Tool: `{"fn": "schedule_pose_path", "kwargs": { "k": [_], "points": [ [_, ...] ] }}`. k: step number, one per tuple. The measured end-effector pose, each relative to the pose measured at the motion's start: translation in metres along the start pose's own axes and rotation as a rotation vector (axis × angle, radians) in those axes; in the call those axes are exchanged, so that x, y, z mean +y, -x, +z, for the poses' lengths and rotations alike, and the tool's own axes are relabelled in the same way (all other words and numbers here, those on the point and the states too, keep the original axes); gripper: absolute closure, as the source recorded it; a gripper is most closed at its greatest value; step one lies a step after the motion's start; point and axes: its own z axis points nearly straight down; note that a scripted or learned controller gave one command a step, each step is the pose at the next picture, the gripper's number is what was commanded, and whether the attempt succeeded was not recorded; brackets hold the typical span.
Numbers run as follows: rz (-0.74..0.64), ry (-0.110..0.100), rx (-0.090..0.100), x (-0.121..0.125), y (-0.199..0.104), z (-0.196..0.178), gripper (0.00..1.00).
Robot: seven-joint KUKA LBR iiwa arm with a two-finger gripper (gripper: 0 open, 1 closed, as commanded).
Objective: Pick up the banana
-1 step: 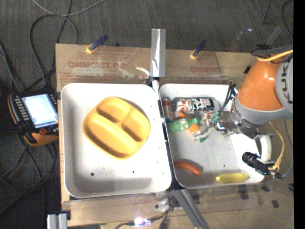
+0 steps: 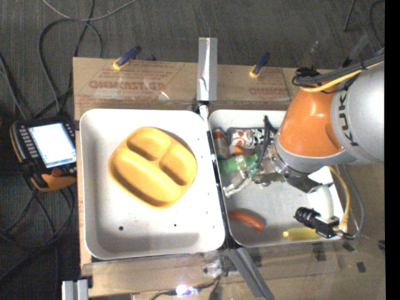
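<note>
bench, l bin (image 2: 94,230) yellow tray (image 2: 153,165), r bin (image 2: 275,237) banana (image 2: 301,233)

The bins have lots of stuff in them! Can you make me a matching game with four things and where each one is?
Things:
1. yellow divided plate
2. banana
3. sausage
4. can

Places:
A. near the front edge of the right bin, close to its right corner
B. at the back of the right bin, lying on its side
C. in the middle of the left bin
D. near the front of the right bin, close to its left wall

Pairs: 1-C, 2-A, 3-D, 4-B
</note>
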Motion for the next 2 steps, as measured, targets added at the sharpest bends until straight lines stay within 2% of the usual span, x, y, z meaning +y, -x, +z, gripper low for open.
{"fn": "schedule_pose_path", "kwargs": {
  "k": [1, 2],
  "points": [
    [-0.363, 0.003, -0.002, 0.014, 0.020, -0.024, 0.00],
    [-0.625, 0.006, -0.005, 0.045, 0.104, -0.055, 0.00]
  ]
}}
